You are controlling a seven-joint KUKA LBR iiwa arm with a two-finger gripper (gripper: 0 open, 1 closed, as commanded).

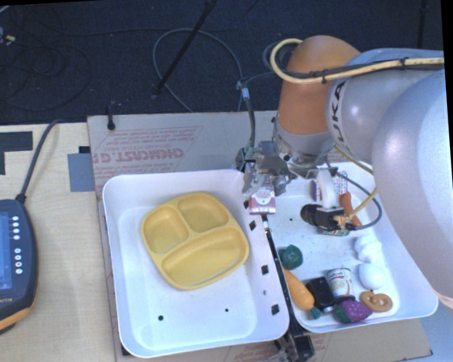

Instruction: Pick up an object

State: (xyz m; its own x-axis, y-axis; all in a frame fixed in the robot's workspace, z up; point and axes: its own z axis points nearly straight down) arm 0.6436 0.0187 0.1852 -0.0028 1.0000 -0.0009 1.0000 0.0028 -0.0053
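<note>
Several small objects lie crowded in the right bin (420, 298); a carrot (299, 287) lies nearest its left wall. The gripper (263, 201) hangs over the far-left corner, its opening not discernible. One isolated item should be targeted and approached vertically.

My body: grey shells, one orange band

My arm (411, 163) is built of smooth, rounded grey shells with a glossy sheen. An orange band (313, 85) wraps me above the wrist. A yellow cable (373, 65) and thinner dark ones loop along my side. Below sits a grey metal wrist block (290, 152), with my small pincer (263, 201) marked pink and white.
</note>
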